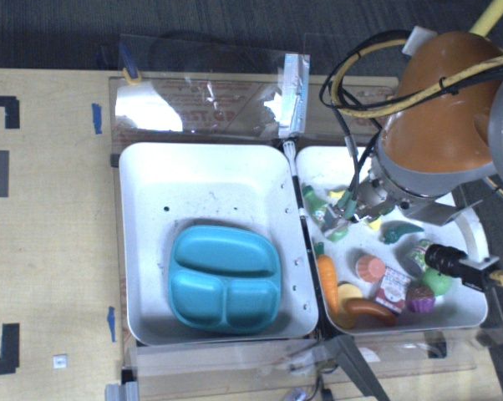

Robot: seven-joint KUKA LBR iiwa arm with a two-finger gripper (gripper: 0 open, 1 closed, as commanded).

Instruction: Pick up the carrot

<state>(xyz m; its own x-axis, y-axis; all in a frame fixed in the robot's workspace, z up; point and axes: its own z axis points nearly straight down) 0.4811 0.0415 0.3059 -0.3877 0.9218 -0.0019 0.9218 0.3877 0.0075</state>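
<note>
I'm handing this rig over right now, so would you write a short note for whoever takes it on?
Gripper: low over the upper part of the right bin, among small items; whether it is open or shut cannot be told.
Carrot: lies along the right bin's left wall, below the gripper and apart from it.
Blue tray: sits in the left bin.
Done: nothing; the carrot is not picked up.
Left: bring the gripper to the carrot, grasp, lift.
</note>
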